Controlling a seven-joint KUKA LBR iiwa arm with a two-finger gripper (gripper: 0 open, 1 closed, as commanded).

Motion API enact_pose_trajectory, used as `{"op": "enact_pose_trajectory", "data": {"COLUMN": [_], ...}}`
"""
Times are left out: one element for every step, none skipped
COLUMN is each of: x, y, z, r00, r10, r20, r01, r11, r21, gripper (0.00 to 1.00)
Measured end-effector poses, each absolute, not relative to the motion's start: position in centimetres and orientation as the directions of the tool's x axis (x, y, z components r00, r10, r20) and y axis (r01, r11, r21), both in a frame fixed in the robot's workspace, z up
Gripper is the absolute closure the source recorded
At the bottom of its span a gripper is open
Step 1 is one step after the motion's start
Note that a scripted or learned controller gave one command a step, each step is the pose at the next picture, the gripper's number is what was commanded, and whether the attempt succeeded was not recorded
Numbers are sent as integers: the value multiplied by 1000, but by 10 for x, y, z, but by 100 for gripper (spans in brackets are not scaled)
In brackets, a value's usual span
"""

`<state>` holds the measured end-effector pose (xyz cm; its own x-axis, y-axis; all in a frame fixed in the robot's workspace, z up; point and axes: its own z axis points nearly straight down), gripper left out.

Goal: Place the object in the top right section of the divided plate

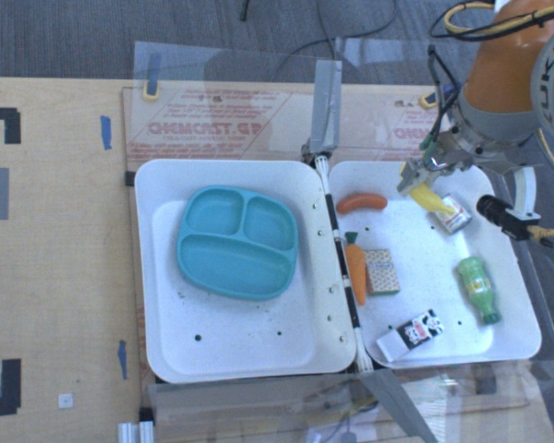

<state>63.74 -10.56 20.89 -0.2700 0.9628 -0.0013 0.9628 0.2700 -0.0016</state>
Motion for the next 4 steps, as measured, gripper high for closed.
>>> {"op": "enact_pose_trajectory", "data": {"x": [668,630,621,625], "y": [-61,-119,-46,17], "z": [183,195,183,184], "r00": [-522,-702,-969,-987], "r10": [853,712,248,159], "r20": [-2,1,1,-3], "r01": [853,712,248,159], "r11": [522,702,969,987], "r21": [2,0,2,2], "gripper": [100,100,100,100]}}
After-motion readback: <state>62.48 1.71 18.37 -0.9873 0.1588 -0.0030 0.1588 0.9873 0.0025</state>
